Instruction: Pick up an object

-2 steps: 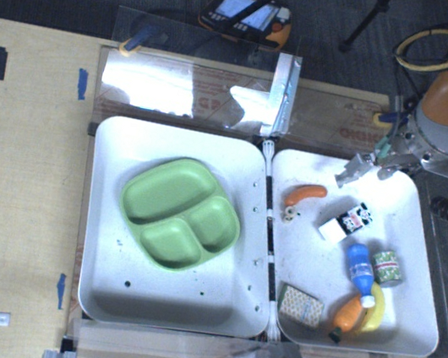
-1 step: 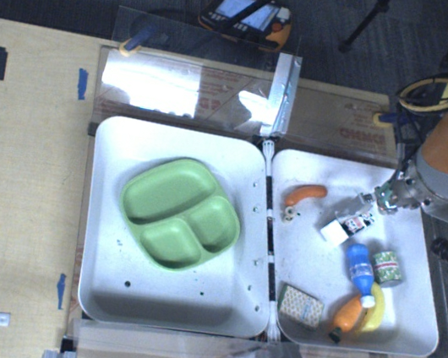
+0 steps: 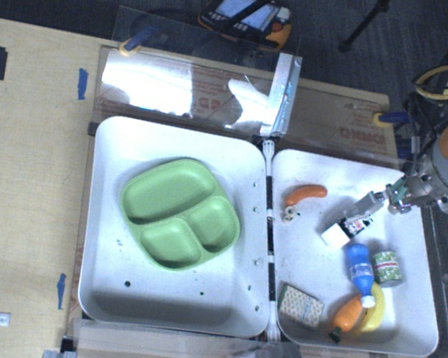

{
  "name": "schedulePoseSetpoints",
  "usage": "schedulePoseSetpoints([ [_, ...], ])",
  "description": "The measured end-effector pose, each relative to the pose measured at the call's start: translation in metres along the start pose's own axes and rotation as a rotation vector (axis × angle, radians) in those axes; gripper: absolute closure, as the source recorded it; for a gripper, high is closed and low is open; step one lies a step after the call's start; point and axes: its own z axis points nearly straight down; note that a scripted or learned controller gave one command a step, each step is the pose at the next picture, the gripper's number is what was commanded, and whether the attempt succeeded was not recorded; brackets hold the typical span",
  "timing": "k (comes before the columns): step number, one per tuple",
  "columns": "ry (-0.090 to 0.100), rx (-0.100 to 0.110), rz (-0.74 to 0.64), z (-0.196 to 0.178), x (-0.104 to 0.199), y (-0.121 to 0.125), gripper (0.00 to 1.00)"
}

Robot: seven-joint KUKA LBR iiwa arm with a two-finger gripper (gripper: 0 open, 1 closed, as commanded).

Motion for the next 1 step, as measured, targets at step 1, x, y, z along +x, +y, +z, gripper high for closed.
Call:
schedulePoseSetpoints([
  [1, -0.001, -0.002, 0.081, 0.1065, -0.0063, -0.0716, 0.00],
])
